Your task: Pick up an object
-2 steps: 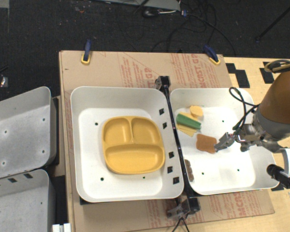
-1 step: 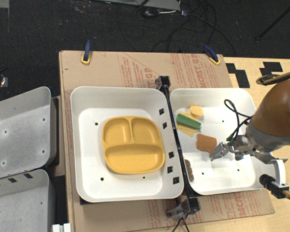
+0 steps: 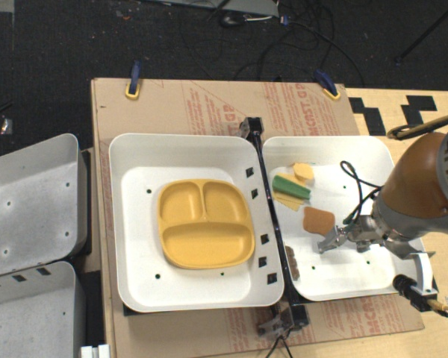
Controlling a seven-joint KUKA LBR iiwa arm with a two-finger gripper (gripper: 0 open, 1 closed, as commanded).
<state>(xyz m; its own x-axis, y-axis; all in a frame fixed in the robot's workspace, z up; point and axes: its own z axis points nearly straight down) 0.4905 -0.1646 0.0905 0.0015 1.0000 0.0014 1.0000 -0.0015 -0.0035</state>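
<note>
In the right bin (image 3: 336, 283) lie a brown block (image 3: 318, 220), a green and yellow sponge-like piece (image 3: 290, 190) and a small yellow piece (image 3: 304, 172). My gripper (image 3: 333, 241) hangs low over the bin floor, just below and right of the brown block. Its metal fingers point left toward the block, and nothing shows between them. The grey arm with its orange band (image 3: 425, 177) comes in from the right and hides the bin's right side.
The left bin (image 3: 134, 282) holds a yellow divided plate (image 3: 206, 223). A black divider (image 3: 267, 215) runs between the bins. A black cable (image 3: 352, 176) loops over the right bin's back. White lids (image 3: 30, 200) lie off to the far left.
</note>
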